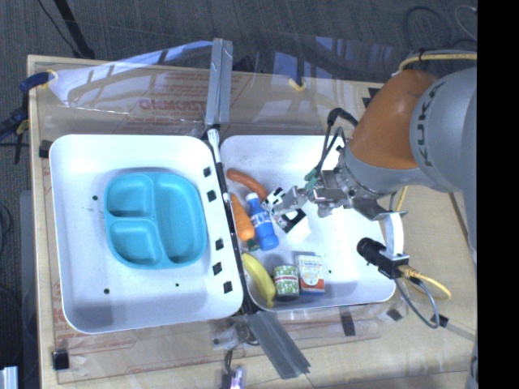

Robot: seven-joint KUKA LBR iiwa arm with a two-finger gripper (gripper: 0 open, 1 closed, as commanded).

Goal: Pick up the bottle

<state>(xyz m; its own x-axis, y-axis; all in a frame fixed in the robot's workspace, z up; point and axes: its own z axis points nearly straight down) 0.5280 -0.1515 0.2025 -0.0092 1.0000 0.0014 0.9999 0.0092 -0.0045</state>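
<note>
Blue plastic bottle [262, 224] lies squeezed against the orange carrot [242, 220], just at nine o'clock of the spread-apart gripper [285, 207], so it might slip.

Bottle [261, 223] hemmed by carrot [242, 220]; open floor rightward.

A pale wooden bench [454, 217] carries two shallow white plastic bins, left [73, 241] and right [268, 148], touching side by side.

left bin [73, 241]: blue tray [154, 219] | right bin [357, 286]: carrot [242, 219], banana [258, 277], can [285, 282], carton [310, 272]
</note>
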